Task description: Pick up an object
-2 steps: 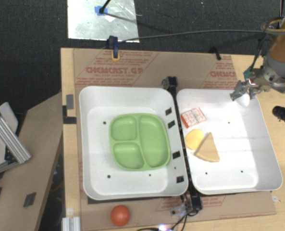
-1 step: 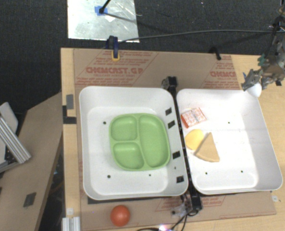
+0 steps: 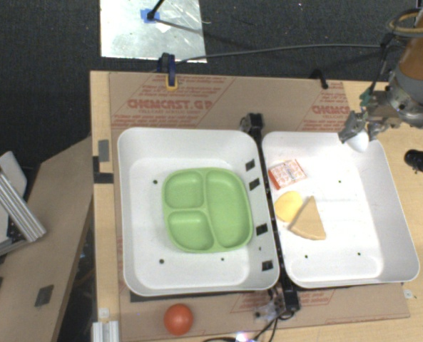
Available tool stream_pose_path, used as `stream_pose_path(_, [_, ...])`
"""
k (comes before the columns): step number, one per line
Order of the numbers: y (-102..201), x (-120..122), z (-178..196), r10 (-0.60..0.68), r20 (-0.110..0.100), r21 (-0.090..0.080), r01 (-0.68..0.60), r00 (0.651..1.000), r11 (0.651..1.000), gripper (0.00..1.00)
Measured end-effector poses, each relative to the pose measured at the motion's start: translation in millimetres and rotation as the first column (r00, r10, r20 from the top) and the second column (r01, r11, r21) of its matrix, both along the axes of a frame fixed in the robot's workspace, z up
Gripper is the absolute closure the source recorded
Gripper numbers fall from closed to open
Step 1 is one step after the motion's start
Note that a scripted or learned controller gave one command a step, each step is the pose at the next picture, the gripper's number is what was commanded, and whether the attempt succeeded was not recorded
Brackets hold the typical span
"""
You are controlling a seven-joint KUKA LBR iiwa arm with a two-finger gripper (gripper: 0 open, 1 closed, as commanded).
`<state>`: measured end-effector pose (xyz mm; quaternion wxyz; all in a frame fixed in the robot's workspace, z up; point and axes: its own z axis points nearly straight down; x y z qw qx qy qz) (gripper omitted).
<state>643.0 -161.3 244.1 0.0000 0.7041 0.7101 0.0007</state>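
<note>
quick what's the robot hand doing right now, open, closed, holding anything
Hand: above the far right corner of the right bin; open or closed cannot be told, and nothing is seen in its grip.

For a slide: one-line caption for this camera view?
Gripper hovers over right bin's far corner; yellow piece, tan wedge and red-white packet lie inside.

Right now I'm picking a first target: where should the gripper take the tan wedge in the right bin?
Come straight down and pinch the tan wedge across its two straight sides near the narrow end. It lies flat, and the yellow piece touches its left side, so stay clear of that contact.
</note>
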Motion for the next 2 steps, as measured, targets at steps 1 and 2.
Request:
stream_pose_path(1, [44.5, -21.5, -9.4, 0.0, -0.001, 0.001, 0.0, 1.0, 1.0, 1.0])
stream_pose_path(2, [95.4, -32.6, -1.0, 0.001, 0.0, 0.001, -0.001, 1.0, 1.0, 1.0])
